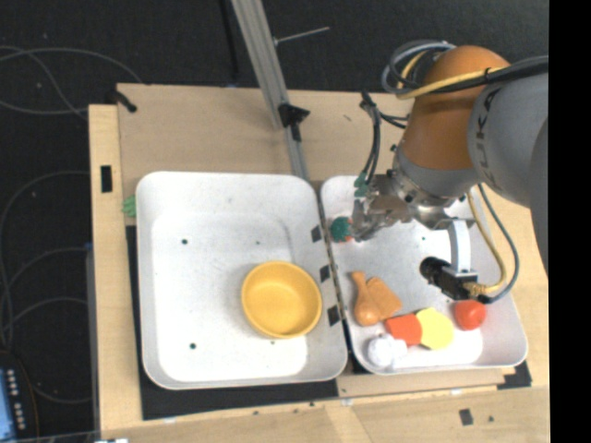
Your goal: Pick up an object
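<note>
Arm reaching in from the right, claw [362, 218] hanging low over the upper left corner of the right bin [503, 340], just beside a small teal object [341, 230] at the bin's left wall; cannot tell its state. Orange bottle-shaped toy [373, 299], red-orange block [404, 328], yellow piece [436, 329], red ball [470, 314] and white item [381, 350] are lying along the bin's near side. Yellow bowl [281, 298] is sitting in the left bin [185, 275].

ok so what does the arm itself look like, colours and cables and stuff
The arm is a thick grey tube with faint lettering on its side and a rounded orange band above the wrist. Black and yellow cables loop over the band, and another cable curves down beside the wrist. The gripper is a small metallic grey assembly.
</note>
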You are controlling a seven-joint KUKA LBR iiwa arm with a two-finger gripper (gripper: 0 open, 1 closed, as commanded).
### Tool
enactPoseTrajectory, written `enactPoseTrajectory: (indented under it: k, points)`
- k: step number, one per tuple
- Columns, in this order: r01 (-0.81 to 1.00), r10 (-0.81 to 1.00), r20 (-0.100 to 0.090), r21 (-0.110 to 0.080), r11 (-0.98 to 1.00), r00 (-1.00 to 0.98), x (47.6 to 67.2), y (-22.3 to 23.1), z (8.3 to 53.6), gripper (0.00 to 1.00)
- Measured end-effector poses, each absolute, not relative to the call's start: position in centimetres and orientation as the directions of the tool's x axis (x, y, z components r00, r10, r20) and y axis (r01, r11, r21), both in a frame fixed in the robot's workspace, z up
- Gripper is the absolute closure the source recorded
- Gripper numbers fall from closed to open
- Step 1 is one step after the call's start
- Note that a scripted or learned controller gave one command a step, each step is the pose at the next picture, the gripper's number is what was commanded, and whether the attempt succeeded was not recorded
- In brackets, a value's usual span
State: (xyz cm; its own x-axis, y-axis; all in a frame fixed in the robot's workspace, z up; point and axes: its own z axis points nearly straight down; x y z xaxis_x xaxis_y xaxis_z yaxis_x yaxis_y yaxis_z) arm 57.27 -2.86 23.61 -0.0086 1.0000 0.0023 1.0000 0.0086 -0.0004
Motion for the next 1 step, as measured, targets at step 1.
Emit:
enactPoseTrajectory:
  k: [1]
  points:
    - [1.000, 1.000, 0.002, -0.001, 0.008, -0.008, 57.62, 3.01, 23.10, 1.00]
